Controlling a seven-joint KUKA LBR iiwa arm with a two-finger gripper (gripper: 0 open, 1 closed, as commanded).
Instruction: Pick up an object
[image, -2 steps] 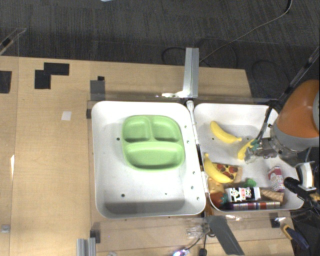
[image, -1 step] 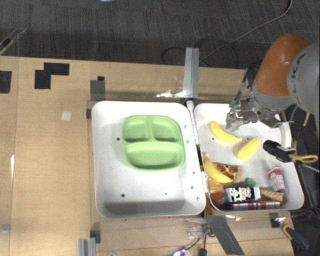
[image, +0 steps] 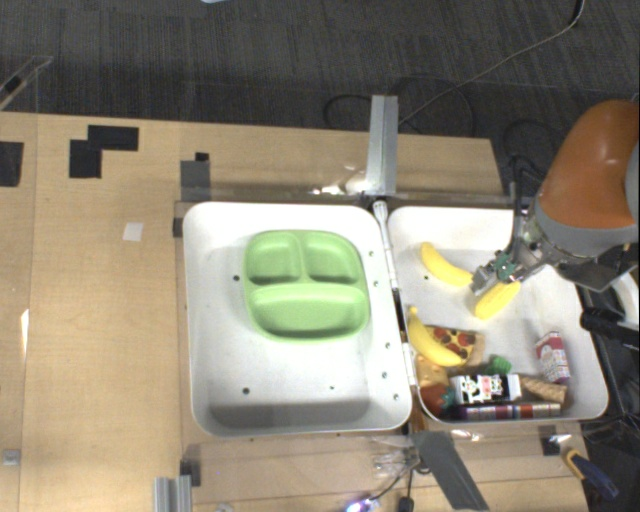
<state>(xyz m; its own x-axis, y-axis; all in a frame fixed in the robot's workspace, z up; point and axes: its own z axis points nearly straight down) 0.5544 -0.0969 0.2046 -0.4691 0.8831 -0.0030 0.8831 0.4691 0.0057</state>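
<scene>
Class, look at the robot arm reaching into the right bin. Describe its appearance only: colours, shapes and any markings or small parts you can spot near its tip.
The arm is bulky and rounded, with a broad orange band above a grey wrist section. Below that, it narrows to a small end effector of grey metal with a little green part on it. Dark fittings sit beside the wrist at the right. No lettering or markings can be made out.

You see two bins (image: 200, 330) of smooth white plastic, faint sheen at the rims. Green divided plate (image: 303, 281): matt plastic. Bench (image: 90, 330): pale wood-look surface, matt. The upright post (image: 384, 140) at the bins' far edge looks like brushed metal. Bananas (image: 445, 266): glossy, probably plastic. Arm shell (image: 600, 180): smooth orange, slightly glossy.
</scene>
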